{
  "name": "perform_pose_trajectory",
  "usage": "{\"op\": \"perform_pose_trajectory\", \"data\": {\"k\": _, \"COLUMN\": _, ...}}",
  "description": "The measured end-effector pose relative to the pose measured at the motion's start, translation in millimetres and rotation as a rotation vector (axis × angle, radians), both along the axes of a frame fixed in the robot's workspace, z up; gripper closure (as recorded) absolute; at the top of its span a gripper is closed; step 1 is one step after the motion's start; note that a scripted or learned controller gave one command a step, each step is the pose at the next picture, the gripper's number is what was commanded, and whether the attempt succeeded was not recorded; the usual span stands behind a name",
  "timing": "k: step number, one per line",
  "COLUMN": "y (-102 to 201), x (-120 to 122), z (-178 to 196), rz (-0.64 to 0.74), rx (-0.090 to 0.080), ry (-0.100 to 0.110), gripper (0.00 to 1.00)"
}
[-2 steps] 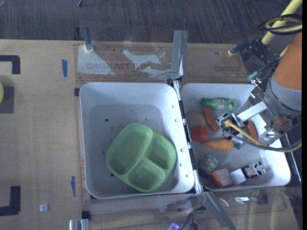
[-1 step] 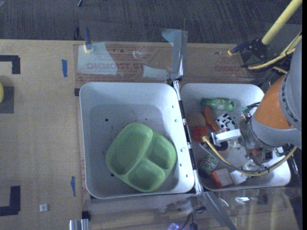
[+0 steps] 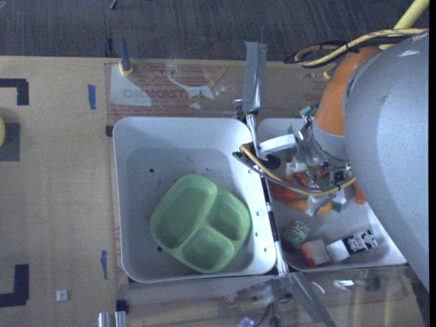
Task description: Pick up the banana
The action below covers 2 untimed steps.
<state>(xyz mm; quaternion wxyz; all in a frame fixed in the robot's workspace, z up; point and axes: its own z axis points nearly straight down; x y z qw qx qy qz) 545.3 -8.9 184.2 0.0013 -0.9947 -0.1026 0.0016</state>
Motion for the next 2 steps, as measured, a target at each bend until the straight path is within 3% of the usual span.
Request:
{"op": "perform_pose_trajectory", "data": {"k": 1, "y": 20.0, "x": 33.3, "z": -0.2, "rz": -0.005, "rx": -0.001, "ry": -0.002, "gripper": 0.0}}
{"op": "perform_pose_trajectory", "data": {"k": 2, "y": 4.7, "x": -44.5, "z": 175.8, "rz": 0.129, "rx": -0.002, "ry": -0.001, "gripper": 0.0}}
